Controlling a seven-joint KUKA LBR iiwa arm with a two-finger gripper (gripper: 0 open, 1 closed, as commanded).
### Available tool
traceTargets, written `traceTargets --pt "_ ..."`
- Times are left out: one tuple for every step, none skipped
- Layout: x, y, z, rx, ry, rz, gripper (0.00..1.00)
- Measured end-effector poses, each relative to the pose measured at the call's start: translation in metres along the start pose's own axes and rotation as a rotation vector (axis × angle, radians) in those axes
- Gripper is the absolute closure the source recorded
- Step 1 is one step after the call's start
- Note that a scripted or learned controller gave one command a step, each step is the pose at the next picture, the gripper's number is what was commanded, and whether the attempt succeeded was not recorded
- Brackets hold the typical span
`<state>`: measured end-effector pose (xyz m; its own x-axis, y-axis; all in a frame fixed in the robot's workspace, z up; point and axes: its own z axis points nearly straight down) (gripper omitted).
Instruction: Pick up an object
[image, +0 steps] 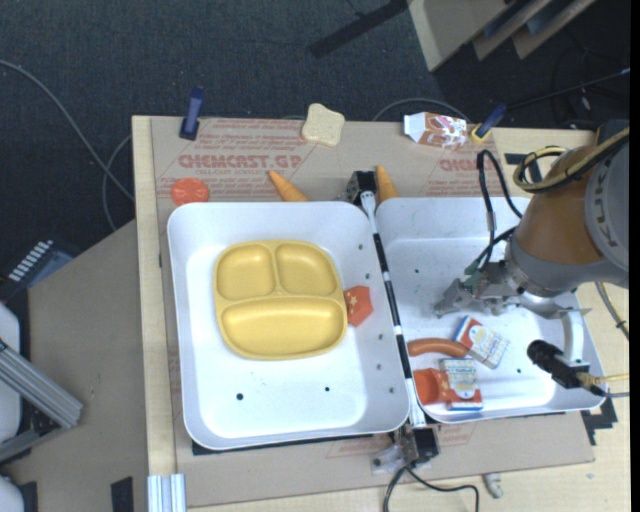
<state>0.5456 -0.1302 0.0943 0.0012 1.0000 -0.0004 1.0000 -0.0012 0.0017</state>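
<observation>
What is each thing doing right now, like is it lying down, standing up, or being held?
Yellow tray: lying flat in the left bin, right way up.
Red piece: lying beside the tray's right edge.
Hot dog: lying flat in the right bin.
Small cartons: lying on their sides, not held.
End effector: low over the right bin.
Bread slice: lying on the bench.
</observation>
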Motion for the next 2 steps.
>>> traceTargets --pt "-0.055 0.027 -0.063 -0.001 -0.002 0.000 0.00" --pt "0.030 -0.028 0.005 0.001 0.000 -0.002 0.00"
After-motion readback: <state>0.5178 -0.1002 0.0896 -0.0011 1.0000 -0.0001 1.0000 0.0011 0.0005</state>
